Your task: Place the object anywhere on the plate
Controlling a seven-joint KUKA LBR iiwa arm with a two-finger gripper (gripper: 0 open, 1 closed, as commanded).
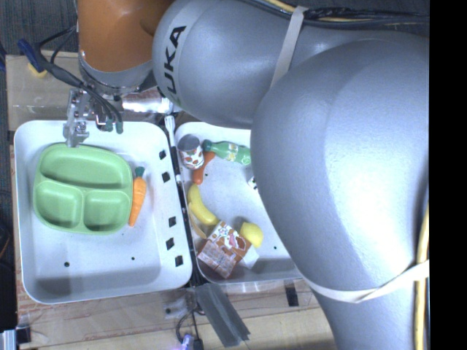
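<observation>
A green plate (pixel 79 188) with three compartments lies in the left bin (pixel 95 275). An orange carrot (pixel 136 200) with a green top lies on the bin floor against the plate's right rim, not in any compartment. My gripper (pixel 76 126) hangs over the bin's far left corner, just beyond the plate's far edge and well left of the carrot. Nothing can be seen in it.
The right bin (pixel 273 265) holds a small can (pixel 190 148), a green bottle (pixel 228 152), a banana (pixel 200 206), a yellow lemon (pixel 251 233) and a brown carton (pixel 223 250). The big grey arm (pixel 328 122) covers the right side of that bin.
</observation>
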